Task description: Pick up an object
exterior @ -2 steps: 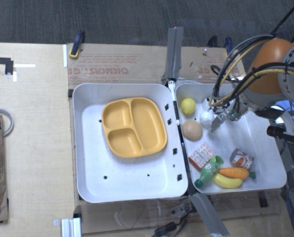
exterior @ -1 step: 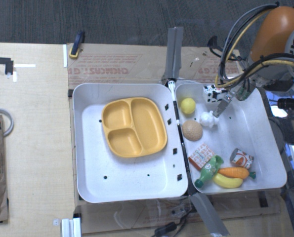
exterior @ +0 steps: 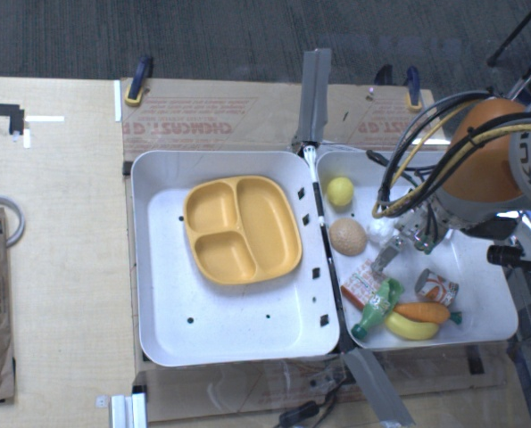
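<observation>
gripper (exterior: 386, 255) low in right bin (exterior: 479, 328) (beside tan ball (exterior: 347, 236)).

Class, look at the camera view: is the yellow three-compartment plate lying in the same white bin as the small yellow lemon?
No: the yellow three-compartment plate lies in the left white bin, while the small yellow lemon sits in the right white bin.

This is a robotics lab or test workshop. A pale wooden bench (exterior: 60, 239) stands on dark carpet (exterior: 203, 16), with blue clamps (exterior: 140, 78) pinning a cardboard sheet (exterior: 211, 114) along its far edge. Two white bins (exterior: 158, 328) hold a toy plate (exterior: 243, 230) and plastic play food (exterior: 417, 319), beneath a cabled industrial arm (exterior: 488, 150).
</observation>
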`<state>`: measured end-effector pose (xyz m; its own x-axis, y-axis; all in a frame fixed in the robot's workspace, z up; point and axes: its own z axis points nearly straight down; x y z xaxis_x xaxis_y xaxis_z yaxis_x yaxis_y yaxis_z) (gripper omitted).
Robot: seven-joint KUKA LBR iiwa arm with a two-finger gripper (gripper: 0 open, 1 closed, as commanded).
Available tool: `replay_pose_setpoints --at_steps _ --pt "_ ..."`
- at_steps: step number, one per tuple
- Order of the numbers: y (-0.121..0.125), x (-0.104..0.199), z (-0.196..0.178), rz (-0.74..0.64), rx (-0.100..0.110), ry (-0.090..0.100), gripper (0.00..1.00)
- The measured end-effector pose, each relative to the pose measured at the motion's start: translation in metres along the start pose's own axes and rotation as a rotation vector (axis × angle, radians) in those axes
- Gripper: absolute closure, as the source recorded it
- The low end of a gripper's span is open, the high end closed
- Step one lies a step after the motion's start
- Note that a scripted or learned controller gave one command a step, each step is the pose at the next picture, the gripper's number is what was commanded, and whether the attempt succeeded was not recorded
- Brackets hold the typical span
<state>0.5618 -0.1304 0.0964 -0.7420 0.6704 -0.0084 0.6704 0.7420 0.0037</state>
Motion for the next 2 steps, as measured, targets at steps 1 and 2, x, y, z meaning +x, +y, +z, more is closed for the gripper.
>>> replay_pose_setpoints --at_steps 1,2 --pt "0.000 0.000 0.000 0.000 0.000 0.000 0.00" --pt "0.056 -0.072 0.004 -0.139 0.002 0.004 0.00"
